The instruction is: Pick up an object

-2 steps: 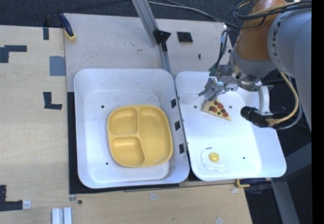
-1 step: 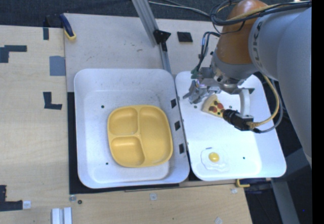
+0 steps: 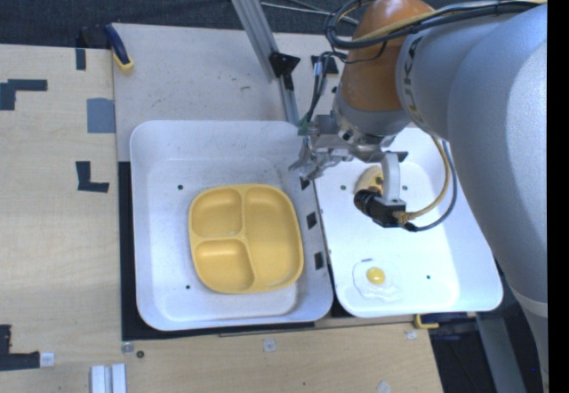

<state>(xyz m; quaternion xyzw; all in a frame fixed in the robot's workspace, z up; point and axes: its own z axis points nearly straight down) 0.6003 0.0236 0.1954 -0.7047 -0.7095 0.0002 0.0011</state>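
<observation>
Arm bent low over right bin

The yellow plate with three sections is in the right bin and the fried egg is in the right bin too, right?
Not quite. The camera view shows the yellow plate lying in the left bin. The fried egg is indeed in the right bin.

We see a plain yellow plate at seven o'clock, a white-and-yellow fried egg at five, both bins white.
</observation>
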